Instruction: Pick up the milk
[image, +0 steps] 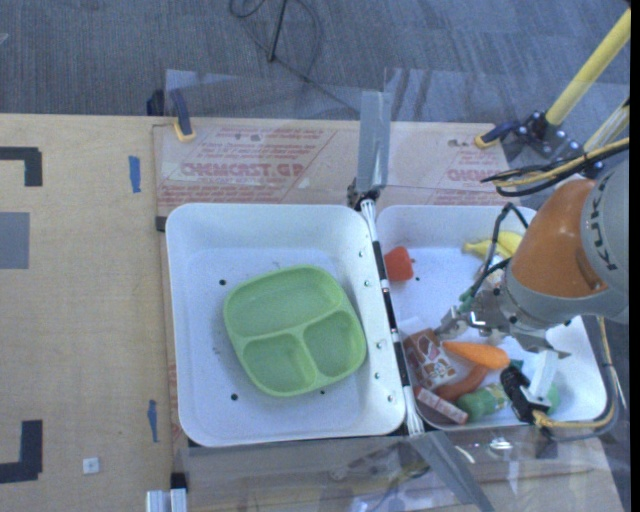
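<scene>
Here the milk (430, 358), a small brown-and-white carton, lies flat in the right bin (440, 232) close to its left wall, touching a carrot (478, 353) and a green item (480, 402). Its long axis runs roughly toward the near edge of the desk. The hand (472, 312) hangs just beside the carton, up and to the right of it, so the carton lies down-left from the hand. Whether the hand is released or clenched cannot be told; nothing visibly sits in it.

Glossy green plastic tray (293, 329)
</scene>
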